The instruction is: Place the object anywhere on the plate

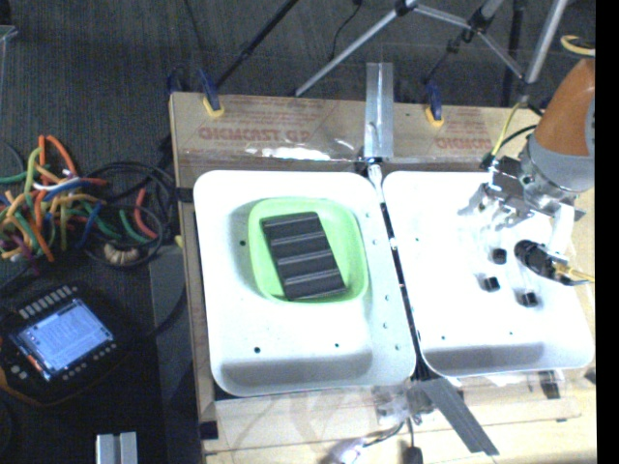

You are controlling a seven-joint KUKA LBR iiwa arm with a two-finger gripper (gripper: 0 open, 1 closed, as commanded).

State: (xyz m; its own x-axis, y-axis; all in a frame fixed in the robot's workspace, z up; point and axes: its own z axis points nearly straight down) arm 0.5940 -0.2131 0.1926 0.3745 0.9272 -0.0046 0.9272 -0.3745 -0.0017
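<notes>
Camera view looks down on the table [290,129], whose brown top carries two white bins side by side. The left bin [290,356] sits toward nine o'clock and holds the green plate [353,240]; lying on that plate, well inside its rim, is the task's thing, a dark ribbed block [304,255], its long side running from about eleven to five o'clock. The right bin [464,336] sits toward three o'clock, and over it, reaching in from about two o'clock, hangs the arm [566,124] with its orange band. Its gripper [508,291] stands over bare white floor with the two dark fingertips apart and nothing between them, so it is spread and holds nothing. Judged from how things lie, the block is already on the plate, and the placing looks done. What remains calls for care more than action: the arm should lift straight up and stay on its own side, not sweep toward nine o'clock, where a brush against the plate could tip the block off.
</notes>
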